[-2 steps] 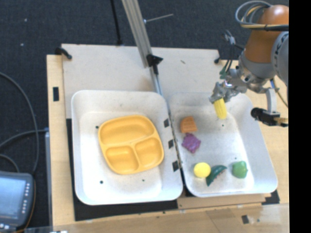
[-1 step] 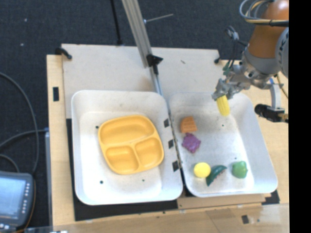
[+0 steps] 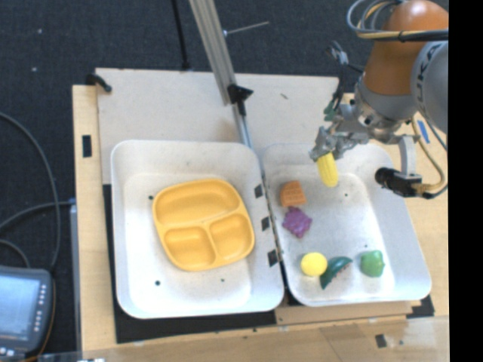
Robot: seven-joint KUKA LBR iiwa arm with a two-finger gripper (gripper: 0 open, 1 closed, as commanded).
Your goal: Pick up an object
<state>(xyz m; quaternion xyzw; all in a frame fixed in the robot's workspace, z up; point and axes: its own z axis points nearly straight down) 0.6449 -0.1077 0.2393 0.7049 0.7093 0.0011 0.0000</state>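
Note:
My gripper (image 3: 327, 155) hangs over the far part of the right bin (image 3: 404, 225), reaching in from the right. A small yellow corn cob (image 3: 328, 171) sticks out below the fingertips, with its top end pinched between them. It appears to be raised off the bin floor. Loose on the bin floor lie an orange piece (image 3: 293, 194), a purple piece (image 3: 297, 222), a yellow ball (image 3: 313, 264), a dark green piece (image 3: 334, 271) and a light green piece (image 3: 371, 263).
The left bin (image 3: 124, 202) holds a yellow divided plate (image 3: 202, 223). A slanted aluminium post (image 3: 215, 44) rises behind the gap between the bins. A black cable fitting (image 3: 396, 180) sits at the right bin's far right rim.

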